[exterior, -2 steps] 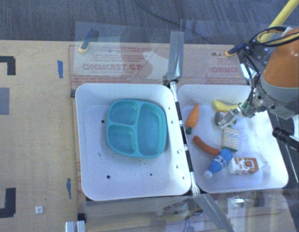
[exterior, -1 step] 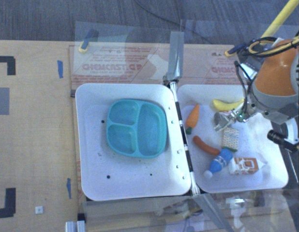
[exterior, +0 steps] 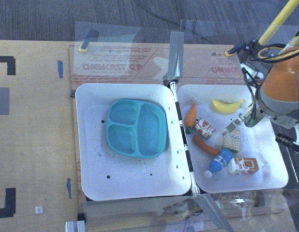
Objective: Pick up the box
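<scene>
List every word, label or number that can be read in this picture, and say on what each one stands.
No text here can be read with certainty.
Red print on the cardboard sheet behind the bins: blurred, upside down, unreadable.
Red print on the cardboard at the right: too blurred.
Small cartons and in the right bin: coloured labels, too small to read.

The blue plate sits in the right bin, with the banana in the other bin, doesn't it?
Not quite: the camera view shows the blue plate in the left bin. The banana is indeed in the other bin, the right one.
</scene>
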`<state>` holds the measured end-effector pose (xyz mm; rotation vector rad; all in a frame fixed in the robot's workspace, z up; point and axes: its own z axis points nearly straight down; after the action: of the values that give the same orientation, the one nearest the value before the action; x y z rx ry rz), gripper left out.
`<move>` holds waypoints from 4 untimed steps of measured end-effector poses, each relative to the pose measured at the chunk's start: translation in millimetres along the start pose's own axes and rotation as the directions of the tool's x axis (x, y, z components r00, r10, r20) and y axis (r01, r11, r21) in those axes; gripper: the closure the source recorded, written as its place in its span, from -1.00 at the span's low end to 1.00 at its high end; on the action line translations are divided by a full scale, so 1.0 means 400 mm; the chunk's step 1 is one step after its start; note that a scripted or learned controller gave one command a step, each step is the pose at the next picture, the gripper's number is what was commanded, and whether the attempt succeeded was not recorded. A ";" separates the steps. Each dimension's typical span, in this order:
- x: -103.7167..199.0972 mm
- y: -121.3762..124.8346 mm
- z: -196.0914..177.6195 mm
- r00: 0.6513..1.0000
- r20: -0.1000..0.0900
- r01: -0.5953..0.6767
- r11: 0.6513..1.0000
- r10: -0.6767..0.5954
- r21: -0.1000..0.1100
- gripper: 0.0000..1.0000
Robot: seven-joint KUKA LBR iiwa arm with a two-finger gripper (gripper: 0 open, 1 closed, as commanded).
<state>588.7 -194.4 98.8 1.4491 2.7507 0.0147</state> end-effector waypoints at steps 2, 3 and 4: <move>0.063 0.197 0.032 0.996 -0.027 -0.079 0.996 0.080 0.045 -1.00; -0.025 0.035 0.031 0.989 -0.018 -0.144 0.989 0.145 0.025 -1.00; 0.002 -0.115 0.025 0.970 -0.019 -0.243 0.970 0.244 0.020 -1.00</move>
<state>550.7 -219.6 87.7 1.7916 2.5756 0.0116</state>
